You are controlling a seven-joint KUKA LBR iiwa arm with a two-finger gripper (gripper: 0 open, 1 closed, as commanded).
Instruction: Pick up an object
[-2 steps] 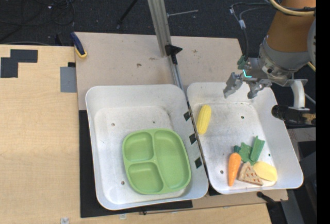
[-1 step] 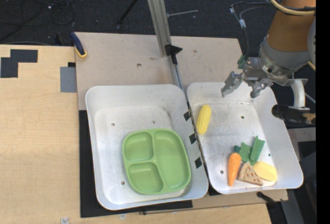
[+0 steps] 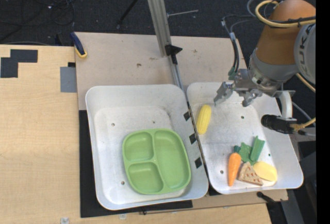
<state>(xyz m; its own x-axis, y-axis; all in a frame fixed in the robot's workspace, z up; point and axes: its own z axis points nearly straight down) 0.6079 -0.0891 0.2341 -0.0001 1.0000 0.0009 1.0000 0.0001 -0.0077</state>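
Note:
In the right bin [image 3: 227,130] a yellow corn cob [image 3: 203,119] lies near the left wall. At the bin's front right sit an orange carrot [image 3: 234,168], a green leafy piece [image 3: 251,149], a tan pizza slice [image 3: 250,175] and a yellow lemon-shaped piece [image 3: 265,171], all bunched together. My gripper [image 3: 236,95] hangs above the back of the right bin, to the right of and behind the corn. Its fingers are spread open with nothing between them.
The left bin [image 3: 103,109] holds a green divided plate [image 3: 155,160] at its front. An upright metal post [image 3: 161,17] rises behind the gap between the bins. A black cable part [image 3: 278,124] hangs by the right bin's right wall.

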